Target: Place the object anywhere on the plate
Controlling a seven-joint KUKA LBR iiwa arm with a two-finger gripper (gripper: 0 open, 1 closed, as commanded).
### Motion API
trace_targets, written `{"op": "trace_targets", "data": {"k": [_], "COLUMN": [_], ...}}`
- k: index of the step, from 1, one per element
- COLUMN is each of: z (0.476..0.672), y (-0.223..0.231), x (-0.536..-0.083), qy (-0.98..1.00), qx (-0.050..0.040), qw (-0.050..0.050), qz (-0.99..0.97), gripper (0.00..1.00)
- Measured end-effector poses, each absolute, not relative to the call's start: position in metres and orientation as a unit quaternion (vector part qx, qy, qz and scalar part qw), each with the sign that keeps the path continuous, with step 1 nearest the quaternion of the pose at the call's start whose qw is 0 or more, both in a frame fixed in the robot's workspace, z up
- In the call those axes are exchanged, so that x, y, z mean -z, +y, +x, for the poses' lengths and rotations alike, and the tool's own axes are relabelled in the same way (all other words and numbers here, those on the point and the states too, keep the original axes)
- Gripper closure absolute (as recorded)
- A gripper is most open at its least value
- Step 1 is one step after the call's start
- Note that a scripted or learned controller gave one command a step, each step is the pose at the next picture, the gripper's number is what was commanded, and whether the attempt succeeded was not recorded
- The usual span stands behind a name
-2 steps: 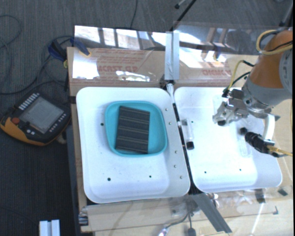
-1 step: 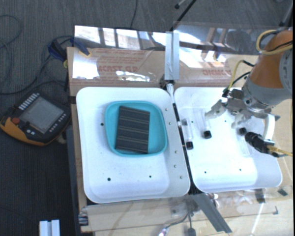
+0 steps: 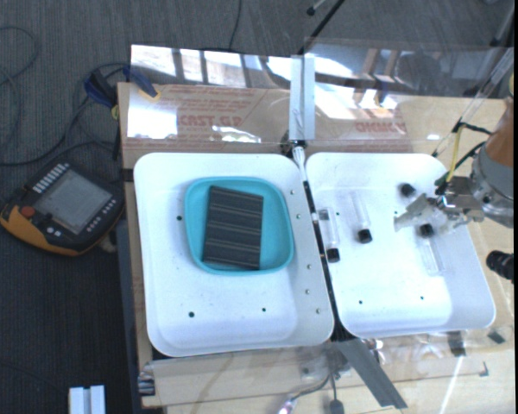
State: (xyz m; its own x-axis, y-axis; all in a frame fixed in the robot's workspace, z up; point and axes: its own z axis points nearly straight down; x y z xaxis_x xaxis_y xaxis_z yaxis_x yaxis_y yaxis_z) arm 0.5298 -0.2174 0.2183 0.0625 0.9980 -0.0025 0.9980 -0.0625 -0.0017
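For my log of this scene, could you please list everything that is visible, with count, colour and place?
bins: 2, white, side by side on the bench
plate: 1, teal, in the left bin
ridged block: 1, dark grey, lying on the plate
small pieces: several, black, on the right bin floor
handheld control unit: 1, grey and orange, on the floor at left
end effector: 1, grey, over the right bin's right side

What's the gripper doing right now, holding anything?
Gripper: over the right bin, state cannot be told. Dark striped block lies on the teal plate.
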Motion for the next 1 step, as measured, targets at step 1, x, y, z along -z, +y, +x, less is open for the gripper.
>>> {"op": "trace_targets", "data": {"k": [1], "z": [0.5259], "y": [-0.2112], "x": [-0.3998], "qy": [0.719], "qx": [0.0003], "qw": [0.002], "qz": [0.695], "gripper": [0.0]}}
